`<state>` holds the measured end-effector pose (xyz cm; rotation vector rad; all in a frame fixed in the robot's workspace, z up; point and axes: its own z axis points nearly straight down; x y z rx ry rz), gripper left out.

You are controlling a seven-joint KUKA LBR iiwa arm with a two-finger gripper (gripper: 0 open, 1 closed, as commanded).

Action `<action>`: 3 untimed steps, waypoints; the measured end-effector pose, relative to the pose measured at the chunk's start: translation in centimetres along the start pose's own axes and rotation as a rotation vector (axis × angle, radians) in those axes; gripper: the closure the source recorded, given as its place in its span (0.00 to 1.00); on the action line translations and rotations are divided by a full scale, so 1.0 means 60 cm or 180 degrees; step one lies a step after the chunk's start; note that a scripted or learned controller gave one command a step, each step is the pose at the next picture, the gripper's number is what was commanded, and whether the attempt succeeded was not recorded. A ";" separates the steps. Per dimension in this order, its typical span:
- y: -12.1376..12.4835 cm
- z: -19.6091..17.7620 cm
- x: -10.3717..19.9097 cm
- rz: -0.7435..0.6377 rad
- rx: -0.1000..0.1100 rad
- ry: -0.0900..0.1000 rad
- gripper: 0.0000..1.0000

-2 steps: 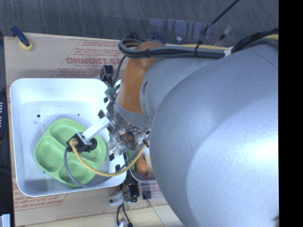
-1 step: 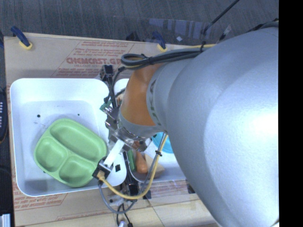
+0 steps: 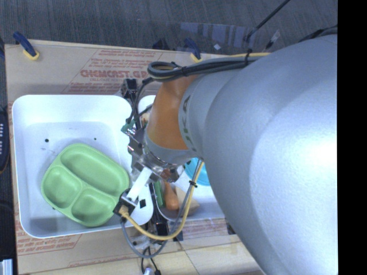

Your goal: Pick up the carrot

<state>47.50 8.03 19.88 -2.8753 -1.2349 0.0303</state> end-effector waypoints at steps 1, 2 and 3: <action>-0.002 -0.015 0.002 -0.0041 0.0025 -0.0014 1.00; -0.059 0.014 0.060 0.0528 -0.0009 0.0002 1.00; -0.062 -0.001 0.061 0.0486 0.0018 -0.0017 1.00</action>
